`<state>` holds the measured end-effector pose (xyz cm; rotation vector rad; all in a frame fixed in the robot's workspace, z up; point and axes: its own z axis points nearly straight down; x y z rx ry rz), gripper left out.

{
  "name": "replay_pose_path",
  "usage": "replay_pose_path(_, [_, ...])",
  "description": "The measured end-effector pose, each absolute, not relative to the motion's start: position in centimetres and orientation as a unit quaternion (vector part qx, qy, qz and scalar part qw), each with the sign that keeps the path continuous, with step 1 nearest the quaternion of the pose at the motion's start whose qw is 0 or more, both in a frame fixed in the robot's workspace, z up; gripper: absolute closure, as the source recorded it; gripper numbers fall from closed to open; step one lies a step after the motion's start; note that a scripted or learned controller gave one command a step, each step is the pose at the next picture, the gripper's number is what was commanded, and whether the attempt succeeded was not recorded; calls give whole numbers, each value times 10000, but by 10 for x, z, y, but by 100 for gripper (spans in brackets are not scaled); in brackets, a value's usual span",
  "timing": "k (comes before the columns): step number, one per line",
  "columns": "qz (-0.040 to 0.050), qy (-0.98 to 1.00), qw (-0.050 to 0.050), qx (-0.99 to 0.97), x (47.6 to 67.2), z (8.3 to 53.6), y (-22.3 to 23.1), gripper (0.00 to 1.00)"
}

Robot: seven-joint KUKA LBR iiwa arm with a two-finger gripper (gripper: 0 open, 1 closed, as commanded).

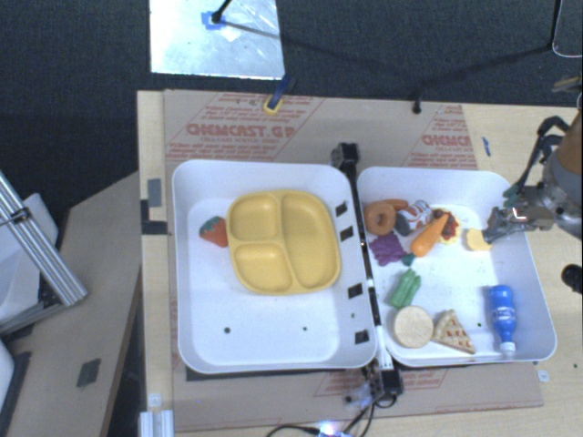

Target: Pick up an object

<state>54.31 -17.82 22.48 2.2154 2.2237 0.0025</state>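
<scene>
Mostly we lose the arm (565,176) off the right edge; what shows of it is a grey wrist and some cabling above the right bin (524,271). Its gripper (499,226) hangs at that bin's right side, dark and small, and we cannot tell whether it is open or closed. Nothing shows between its tips.

Just left of the gripper lies a pale yellow piece (475,239), too small for us to name. Further left, a cluster at the bin's top is hard to separate: a doughnut (380,217), a white-and-red jumble (417,213), purple grapes (386,248) and a carrot (430,233). We see the carrot lying on a slant, its long axis running from lower left to upper right, green end at lower left.

Below them a green vegetable (404,289) lies with a similar slant. Along the bin's near side sit a round cracker (412,326) and a pizza slice (453,332). A blue bottle (501,315) lies near the right wall, roughly lengthwise toward us, white cap at the near end.

Across in the left bin (200,335) a yellow divided plate (281,242) sits, with a strawberry (214,231) touching its left rim.
</scene>
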Motion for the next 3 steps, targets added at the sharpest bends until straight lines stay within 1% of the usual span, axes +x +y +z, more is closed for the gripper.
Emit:
replay_pose_path(1, [9, 7100, 1, 7042, 539, 222, -132, 100])
replay_pose_path(2, [16, 7109, 5, 7033, 547, 223, -68, 100])
replay_pose_path(3, [17, 7110, 3, 7032, 550, 234, -11, 100])
